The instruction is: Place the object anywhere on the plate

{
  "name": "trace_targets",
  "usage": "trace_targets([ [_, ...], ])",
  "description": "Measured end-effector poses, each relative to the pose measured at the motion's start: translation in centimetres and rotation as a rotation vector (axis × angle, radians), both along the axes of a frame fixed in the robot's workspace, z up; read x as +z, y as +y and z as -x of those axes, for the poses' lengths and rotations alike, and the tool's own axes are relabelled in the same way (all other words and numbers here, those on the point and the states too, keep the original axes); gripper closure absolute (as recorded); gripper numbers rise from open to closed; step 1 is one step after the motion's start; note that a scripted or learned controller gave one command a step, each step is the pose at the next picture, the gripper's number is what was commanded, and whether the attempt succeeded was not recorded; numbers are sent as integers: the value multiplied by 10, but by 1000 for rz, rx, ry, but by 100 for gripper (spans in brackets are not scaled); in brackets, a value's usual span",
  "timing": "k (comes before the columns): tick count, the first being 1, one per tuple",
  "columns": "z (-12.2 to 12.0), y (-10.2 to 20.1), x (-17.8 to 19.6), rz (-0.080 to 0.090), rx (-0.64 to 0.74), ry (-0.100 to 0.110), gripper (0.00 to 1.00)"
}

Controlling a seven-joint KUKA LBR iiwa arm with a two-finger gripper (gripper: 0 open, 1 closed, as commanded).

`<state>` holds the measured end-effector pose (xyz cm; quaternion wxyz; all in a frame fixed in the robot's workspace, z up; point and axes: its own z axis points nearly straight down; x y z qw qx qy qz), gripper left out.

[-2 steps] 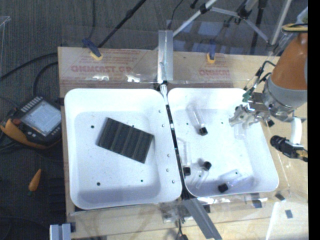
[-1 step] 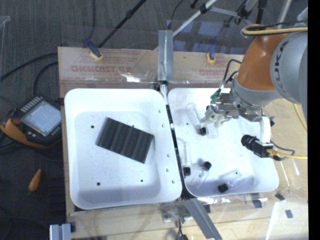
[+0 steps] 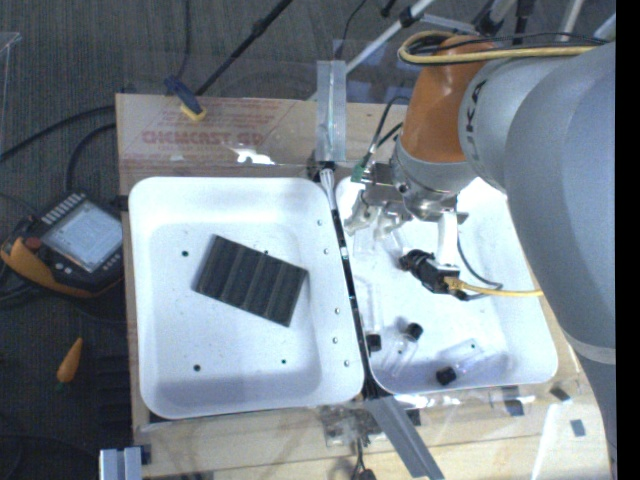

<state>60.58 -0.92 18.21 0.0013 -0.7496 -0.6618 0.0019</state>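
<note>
Jaws: honestly can't tell if they're open or closed, they're a pale blur low over the back-left part of the right bin (image 3: 520, 363), close to the wall shared with the left bin (image 3: 150, 298). The arm (image 3: 560, 158) comes in from the right with its orange band (image 3: 440, 108) above the wrist. The dark ribbed plate (image 3: 250, 280) lies flat and slanted in the left bin. A small clear piece (image 3: 462, 352) and a few black bits (image 3: 408, 328) lie in the right bin's front half, well apart from the plate. Both bins sit on the counter (image 3: 200, 128).
</note>
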Motion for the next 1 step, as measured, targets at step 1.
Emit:
trace_targets([
  [1, -60, 61, 0, 2, -43, -1, 100],
])
